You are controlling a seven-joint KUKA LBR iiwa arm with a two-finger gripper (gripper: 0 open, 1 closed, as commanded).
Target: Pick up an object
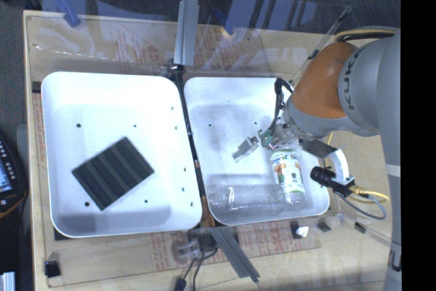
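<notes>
The grey arm is wearing an orange band above its wrist, black lettering is showing beside that band, and a black cable is looping nearby.

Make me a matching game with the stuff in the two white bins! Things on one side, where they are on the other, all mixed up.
Things:
1. black ridged pad
2. clear plastic bottle
3. labelled bottle
4. gripper

Places:
A. lying along the right bin's near wall
B. over the middle of the right bin
C. flat in the left bin
D. in the right bin's near right corner

Pairs: 1-C, 2-A, 3-D, 4-B
</notes>
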